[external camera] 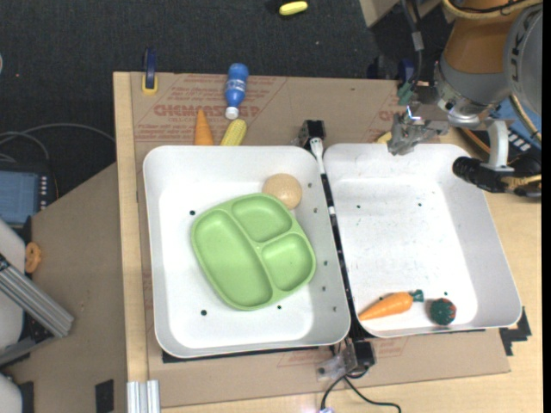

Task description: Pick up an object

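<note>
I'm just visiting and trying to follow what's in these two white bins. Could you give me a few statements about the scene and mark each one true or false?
1. The green divided plate lies in the left bin. True.
2. The toy carrot lies on the green divided plate. False: it lies in the right bin, near the front edge.
3. A beige round object touches the plate's far edge. True.
4. The gripper holds the carrot. False: it is at the right bin's far edge, away from the carrot.
5. A small dark green object lies beside the carrot. True.
</note>
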